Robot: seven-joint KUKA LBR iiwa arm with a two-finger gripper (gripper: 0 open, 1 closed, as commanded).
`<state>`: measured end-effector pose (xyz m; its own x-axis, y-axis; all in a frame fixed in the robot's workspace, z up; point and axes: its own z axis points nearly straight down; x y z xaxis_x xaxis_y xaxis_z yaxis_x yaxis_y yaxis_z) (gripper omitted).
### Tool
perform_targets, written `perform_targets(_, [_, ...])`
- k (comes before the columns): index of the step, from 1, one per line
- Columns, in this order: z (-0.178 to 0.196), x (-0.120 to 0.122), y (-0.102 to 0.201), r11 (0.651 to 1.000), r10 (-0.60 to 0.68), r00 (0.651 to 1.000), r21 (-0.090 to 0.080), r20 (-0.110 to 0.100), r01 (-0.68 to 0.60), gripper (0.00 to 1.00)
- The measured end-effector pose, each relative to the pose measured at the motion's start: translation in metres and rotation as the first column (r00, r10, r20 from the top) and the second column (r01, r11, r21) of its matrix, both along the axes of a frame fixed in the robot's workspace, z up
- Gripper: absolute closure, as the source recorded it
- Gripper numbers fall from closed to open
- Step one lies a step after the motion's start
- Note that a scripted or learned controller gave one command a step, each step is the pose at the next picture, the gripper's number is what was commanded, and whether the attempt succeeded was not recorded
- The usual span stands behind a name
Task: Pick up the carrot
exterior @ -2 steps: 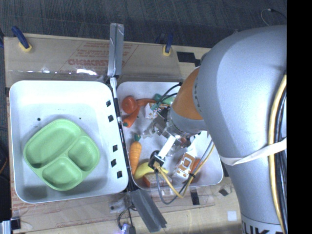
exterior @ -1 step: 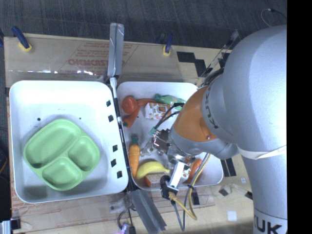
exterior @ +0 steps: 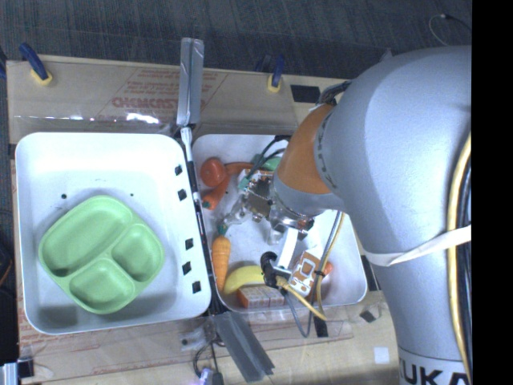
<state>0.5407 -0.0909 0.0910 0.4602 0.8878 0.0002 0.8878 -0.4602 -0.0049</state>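
Grey arm (exterior: 401, 175) overhangs right bin (exterior: 353, 283); carrot (exterior: 220, 260) lies beside banana (exterior: 244, 277)

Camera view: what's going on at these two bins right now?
The grey arm reaches into the right bin, its gripper low among toy food. The carrot lies by the bin's left wall, beside a banana, with nothing gripping it. The left bin holds a green divided plate.

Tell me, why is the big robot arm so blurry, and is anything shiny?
In the camera view, the grey arm sits close to the lens, so it looks soft; the carrot and green plate look sharper; a bright glare streak lies along the left bin's top rim.
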Motion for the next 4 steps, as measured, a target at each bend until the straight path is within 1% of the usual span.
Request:
perform_targets(1, [0.009, 0.0, 0.001, 1.0, 0.007, 1.0, 0.002, -0.004, -0.007, 1.0])
perform_targets(2, [0.009, -0.001, 0.001, 1.0, 0.007, 1.0, 0.002, -0.005, -0.007, 0.0])
perform_targets(3, [0.101, 0.059, 0.016, 0.982, 0.189, 0.982, 0.0, 0.002, -0.189, 0.0])
perform_targets(4, [0.1, 0.003, 0.09, 0.976, 0.219, 0.976, 0.0, -0.001, -0.219, 0.0])
